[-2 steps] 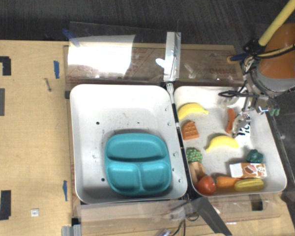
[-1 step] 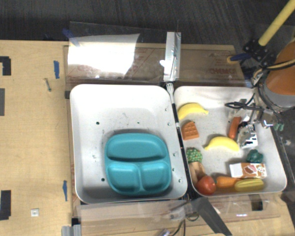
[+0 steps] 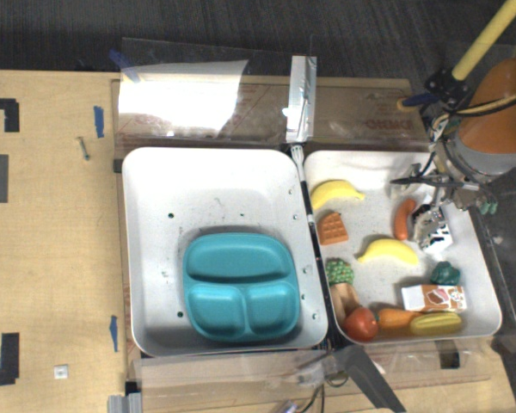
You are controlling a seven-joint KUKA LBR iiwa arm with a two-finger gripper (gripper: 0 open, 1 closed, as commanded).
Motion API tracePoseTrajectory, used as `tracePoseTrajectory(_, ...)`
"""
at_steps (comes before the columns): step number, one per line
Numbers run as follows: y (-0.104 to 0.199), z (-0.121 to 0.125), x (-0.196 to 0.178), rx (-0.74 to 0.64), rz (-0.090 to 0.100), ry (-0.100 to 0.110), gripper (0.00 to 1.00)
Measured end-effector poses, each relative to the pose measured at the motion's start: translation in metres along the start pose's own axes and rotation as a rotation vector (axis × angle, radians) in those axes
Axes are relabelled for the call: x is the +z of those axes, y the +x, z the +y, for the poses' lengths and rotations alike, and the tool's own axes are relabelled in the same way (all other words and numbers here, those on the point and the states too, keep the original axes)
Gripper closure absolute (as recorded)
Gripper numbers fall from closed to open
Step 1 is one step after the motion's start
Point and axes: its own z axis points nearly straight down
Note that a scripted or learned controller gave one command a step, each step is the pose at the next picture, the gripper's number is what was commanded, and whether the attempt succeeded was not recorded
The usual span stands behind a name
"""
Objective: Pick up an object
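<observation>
Right bin [image 3: 490,274]: gripper [image 3: 432,224] partly hides the orange sausage [image 3: 402,220].

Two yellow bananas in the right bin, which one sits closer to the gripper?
The lower banana, lying mid-bin just left of the gripper. The other banana lies farther off, up by the bin's left wall near the divider.

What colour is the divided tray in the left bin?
Teal blue; the tray shows plainly in the camera view.
</observation>
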Motion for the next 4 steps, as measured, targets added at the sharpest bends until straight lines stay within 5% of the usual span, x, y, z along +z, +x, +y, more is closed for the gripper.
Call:
tracePoseTrajectory(1,0.039,0.063,-0.001,0.1,0.002,0.001,0.0)
tracePoseTrajectory(2,0.036,0.063,-0.014,0.098,-0.005,0.005,1.0)
tracePoseTrajectory(3,0.036,0.063,-0.013,0.097,-0.004,0.005,0.0)
tracePoseTrajectory(4,0.007,0.068,-0.001,0.268,0.001,0.005,0.0)
